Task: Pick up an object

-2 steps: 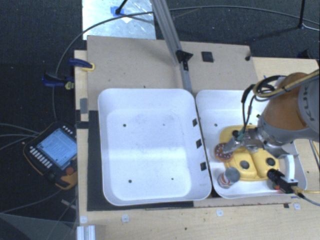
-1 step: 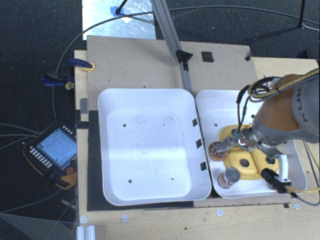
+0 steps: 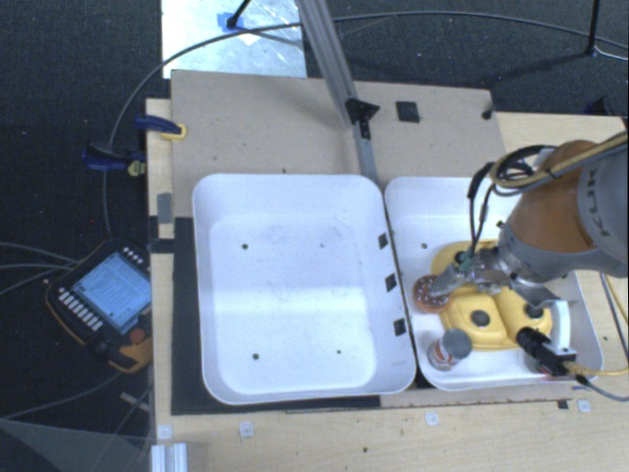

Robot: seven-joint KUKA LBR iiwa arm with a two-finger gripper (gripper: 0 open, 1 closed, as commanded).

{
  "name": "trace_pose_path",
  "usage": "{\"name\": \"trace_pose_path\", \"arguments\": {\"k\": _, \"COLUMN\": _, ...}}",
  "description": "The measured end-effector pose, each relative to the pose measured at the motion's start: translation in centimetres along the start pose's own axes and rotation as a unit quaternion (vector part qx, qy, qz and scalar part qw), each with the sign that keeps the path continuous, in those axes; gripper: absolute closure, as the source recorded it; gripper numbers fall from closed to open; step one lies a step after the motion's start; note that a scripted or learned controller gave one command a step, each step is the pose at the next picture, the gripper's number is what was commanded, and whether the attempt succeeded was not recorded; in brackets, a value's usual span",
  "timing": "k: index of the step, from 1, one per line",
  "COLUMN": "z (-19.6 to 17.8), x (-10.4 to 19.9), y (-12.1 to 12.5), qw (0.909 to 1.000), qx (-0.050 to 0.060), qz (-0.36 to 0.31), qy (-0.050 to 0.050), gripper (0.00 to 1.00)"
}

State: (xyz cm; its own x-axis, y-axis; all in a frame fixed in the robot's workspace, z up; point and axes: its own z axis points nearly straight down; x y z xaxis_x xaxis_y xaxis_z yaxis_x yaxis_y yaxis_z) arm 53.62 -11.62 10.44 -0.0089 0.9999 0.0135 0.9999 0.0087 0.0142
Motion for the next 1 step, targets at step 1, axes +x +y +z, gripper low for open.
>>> {"name": "trace_pose_path", "arguments": {"k": 1, "z": -4.71, "x": 0.30, "y": -0.56, "qw": 1.0000, "qx": 0.005, "qz": 0.002, "qy": -0.007, "gripper": 1.00}}
